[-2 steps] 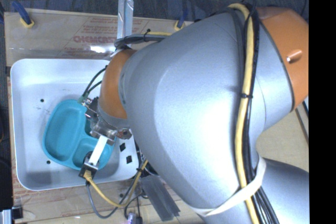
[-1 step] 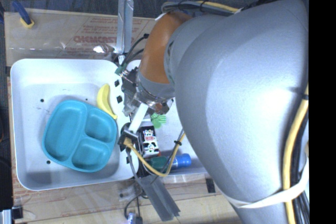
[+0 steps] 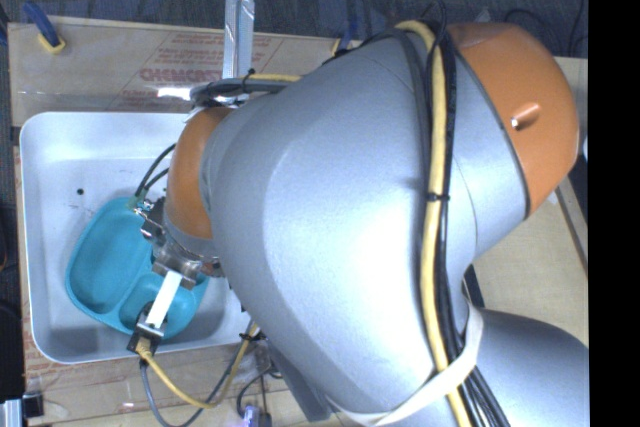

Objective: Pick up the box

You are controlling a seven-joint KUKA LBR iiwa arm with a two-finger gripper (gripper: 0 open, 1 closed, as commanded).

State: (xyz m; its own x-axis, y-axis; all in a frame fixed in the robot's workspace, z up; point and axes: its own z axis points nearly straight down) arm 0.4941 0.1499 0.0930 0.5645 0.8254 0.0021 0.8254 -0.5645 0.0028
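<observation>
We log the gripper (image 3: 172,260) directly above the right part of the rounded turquoise plastic container (image 3: 100,270), presumably the box, in a shallow white bin (image 3: 40,205); whether it grasps, we cannot tell.

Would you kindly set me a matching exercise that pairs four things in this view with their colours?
Things:
1. bin
2. dish lying in that bin
3. band above the arm's wrist
4. sheet beyond the bin's far edge

Colours:
A. orange
B. brown
C. white
D. turquoise

Pairs: 1-C; 2-D; 3-A; 4-B
</observation>
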